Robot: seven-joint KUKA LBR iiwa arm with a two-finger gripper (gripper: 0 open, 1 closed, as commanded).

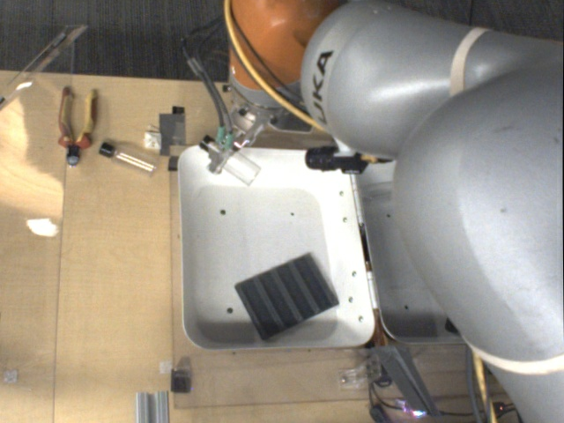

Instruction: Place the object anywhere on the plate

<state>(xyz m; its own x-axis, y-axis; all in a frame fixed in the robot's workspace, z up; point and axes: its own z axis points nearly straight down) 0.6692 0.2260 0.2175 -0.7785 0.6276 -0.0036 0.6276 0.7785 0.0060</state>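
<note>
The arm (pixel 423 148) fills the right and top of the view, its orange band (pixel 278 11) sitting above the far edge of the left bin (pixel 198 236). Below the band the gripper (pixel 231 155) hangs over the bin's far-left corner, with pale, translucent fingers (pixel 240 167) showing against the white rim — whether they are open or shut, or hold anything, I cannot tell.

Inside the bin lies a dark ribbed slab (pixel 286 295), flat and turned at a slant, near the bin's near wall and well apart from the gripper. Which thing here is the plate I cannot tell.

Right of the left bin, a strip of the right bin (pixel 392 311) shows beside the arm. Left of the bin, on the wooden bench (pixel 97 280), lie pliers (pixel 76 120) with red handles, and nearer the bin's far-left corner a small tube (pixel 128 156) and a dark bracket (pixel 174 129).
</note>
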